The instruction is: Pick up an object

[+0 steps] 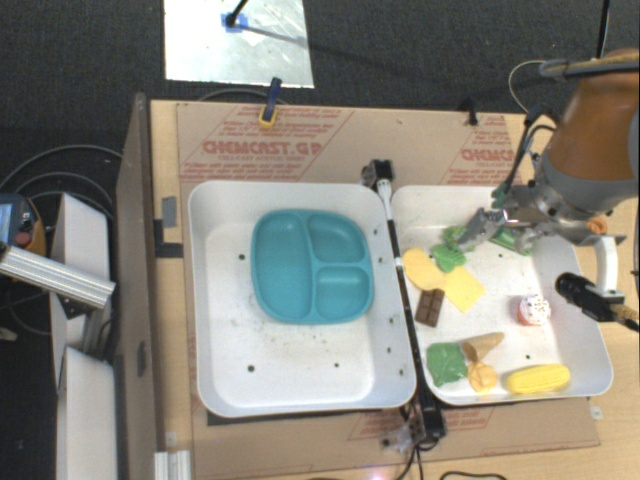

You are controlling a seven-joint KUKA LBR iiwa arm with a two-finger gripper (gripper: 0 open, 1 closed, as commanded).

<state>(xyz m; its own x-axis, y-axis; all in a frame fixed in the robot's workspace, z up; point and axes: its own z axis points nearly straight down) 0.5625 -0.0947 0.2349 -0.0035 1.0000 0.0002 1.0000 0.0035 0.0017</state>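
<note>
Corn cob [538,377] lies well below end effector [492,222].

Reaching in from the right, the grey arm [600,138] with its orange band sits high at the far right of the scene, its wrist angled down and leftward so that the gripper [478,230] hangs low and tilted toward the left, its finger state unclear.

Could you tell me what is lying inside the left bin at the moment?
The left bin holds a teal divided plate, lying flat near its middle. The plate's compartments look bare. Whatever sits under the plate is covered. A few dark specks dot the bin floor.
</note>
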